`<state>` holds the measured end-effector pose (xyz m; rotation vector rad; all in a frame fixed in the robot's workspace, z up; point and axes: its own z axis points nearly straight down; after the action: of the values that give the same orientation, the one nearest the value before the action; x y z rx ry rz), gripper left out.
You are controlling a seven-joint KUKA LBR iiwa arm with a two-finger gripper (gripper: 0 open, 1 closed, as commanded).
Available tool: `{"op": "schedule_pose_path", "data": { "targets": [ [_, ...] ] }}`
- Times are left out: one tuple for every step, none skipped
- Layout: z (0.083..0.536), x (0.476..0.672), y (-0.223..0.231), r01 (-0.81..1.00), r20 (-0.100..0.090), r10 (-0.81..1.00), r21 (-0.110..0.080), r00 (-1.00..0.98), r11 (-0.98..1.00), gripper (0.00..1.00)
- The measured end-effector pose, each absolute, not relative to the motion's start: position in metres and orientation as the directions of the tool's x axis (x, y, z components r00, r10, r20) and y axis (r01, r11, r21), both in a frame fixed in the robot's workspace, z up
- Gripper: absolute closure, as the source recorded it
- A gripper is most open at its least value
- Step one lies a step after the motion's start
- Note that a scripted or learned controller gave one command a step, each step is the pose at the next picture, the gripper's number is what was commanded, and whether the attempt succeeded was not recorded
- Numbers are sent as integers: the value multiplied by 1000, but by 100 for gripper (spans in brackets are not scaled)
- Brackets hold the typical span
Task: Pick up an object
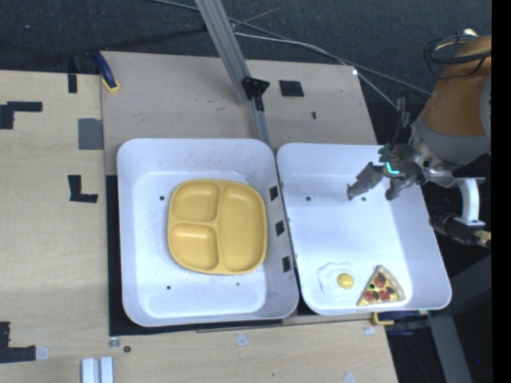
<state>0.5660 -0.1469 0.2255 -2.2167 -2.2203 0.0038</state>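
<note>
A toy fried egg and a toy pizza slice lie side by side at the near edge of the right bin. My gripper hangs over the far right part of that bin, well up-frame of both toys. Its two dark fingers are spread apart with nothing between them. A yellow three-compartment plate rests in the middle of the left bin.
The arm with its orange band comes in from the right above the right bin's edge. A grey pole runs diagonally over the bench behind the bins. Cables trail across the dark floor at the top.
</note>
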Motion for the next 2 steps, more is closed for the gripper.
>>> {"op": "schedule_pose_path", "data": {
  "targets": [
    [227, 567, -147, 1000, 1, 1000, -2, -2, 2, 0],
    [165, 559, -142, 1000, 1, 1000, -8, -1, 1, 0]
  ]
}}
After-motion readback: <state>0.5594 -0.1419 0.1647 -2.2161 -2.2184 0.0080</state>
